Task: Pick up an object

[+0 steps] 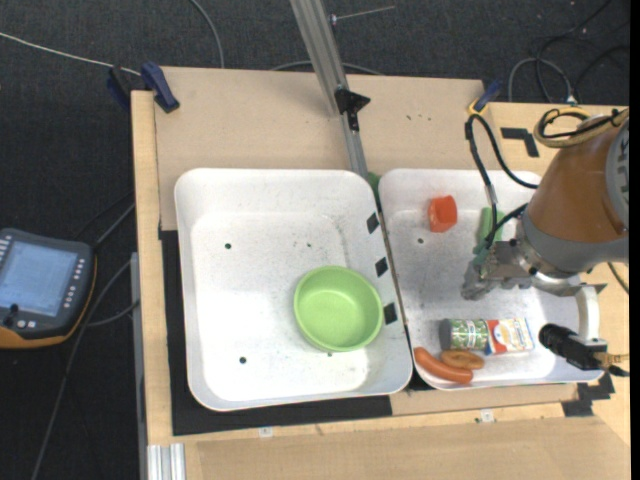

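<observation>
The hand (478, 280) hangs low in the right bin (420, 268), its grip unreadable; a carton (488, 335) lies just below it.

Arm (585, 203) runs off the right edge, so only the orange band and grey wrist show. Its body covers the right bin's (420, 193) far rhs corner and most of a green item (486, 223) behind it, type unclear. Gripper (478, 283) seen from above, fingertips too small and dark to separate. Carton (487, 335) label unreadable (print too fine). Handheld screen unit (40, 288) cut by left edge; bench (260, 118) front cut off at bottom.
</observation>
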Available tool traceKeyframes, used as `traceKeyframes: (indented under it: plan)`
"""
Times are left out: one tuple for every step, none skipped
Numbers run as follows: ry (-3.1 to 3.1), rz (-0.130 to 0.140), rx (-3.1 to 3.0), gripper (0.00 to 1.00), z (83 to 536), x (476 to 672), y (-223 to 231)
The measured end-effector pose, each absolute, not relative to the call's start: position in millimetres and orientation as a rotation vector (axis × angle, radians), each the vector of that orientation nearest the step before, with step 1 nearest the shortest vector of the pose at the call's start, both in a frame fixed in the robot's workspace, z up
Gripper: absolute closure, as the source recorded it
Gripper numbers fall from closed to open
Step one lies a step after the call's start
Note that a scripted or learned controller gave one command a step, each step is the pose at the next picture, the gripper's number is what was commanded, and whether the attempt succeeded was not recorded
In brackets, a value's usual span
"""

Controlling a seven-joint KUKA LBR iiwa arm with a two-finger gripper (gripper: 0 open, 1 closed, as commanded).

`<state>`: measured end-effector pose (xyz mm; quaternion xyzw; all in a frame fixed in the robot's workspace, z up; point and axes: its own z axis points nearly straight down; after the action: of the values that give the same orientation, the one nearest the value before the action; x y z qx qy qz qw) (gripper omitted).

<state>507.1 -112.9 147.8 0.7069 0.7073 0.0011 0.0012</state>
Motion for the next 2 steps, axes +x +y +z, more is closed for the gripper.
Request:
traceKeyframes:
  plan:
    - [2.219, 0.005, 2.219, 1.0, 204, 499.6, -117]
    - [2.22, 0.004, 2.219, 1.0, 246, 500.6, -116]
